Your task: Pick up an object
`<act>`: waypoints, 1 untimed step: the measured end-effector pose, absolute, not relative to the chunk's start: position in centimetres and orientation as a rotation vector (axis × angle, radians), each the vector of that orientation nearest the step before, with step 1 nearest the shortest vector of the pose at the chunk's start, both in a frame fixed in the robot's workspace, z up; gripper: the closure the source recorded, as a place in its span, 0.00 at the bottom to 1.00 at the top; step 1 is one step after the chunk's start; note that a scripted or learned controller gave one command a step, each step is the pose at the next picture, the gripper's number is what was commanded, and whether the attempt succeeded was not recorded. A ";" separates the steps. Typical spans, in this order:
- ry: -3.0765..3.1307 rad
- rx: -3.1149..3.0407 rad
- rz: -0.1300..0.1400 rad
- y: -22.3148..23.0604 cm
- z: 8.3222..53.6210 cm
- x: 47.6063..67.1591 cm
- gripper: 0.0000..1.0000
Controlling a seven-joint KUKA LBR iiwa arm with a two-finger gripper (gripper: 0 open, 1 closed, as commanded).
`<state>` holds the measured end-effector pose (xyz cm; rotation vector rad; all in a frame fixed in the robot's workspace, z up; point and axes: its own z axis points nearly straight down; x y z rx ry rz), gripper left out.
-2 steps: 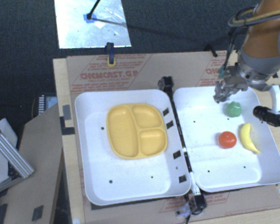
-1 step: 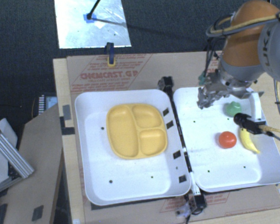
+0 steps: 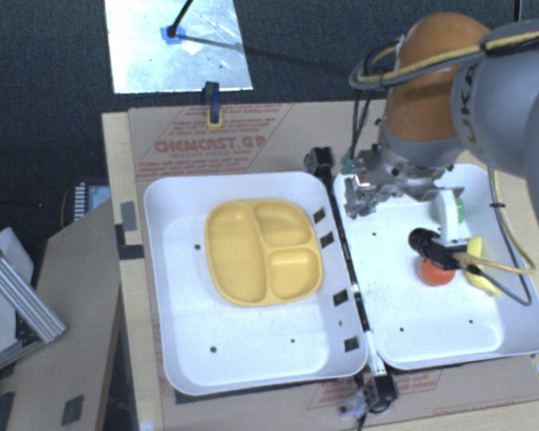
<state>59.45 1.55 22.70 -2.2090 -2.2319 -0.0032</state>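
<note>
R bin [image 3: 431, 341] front free, orange obj. [image 3: 434, 275] behind

a silvery sheet [image 3: 174, 40] lies just beyond the printed brown cardboard [image 3: 211, 142].

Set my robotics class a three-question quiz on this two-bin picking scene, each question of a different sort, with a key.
1. Multiple choice: how many compartments has the yellow plastic divided plate in the left white bin? A two; B three; C five.
2. True or false: the orange-red round object lies in the right white bin.
3. Fill in: the gripper is above the ___ bin, close to the divider.

Key: 1 B; 2 true; 3 right.
</note>
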 end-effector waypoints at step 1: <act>-2.233 -2.210 -0.005 7.1 22.6 60.1 1.00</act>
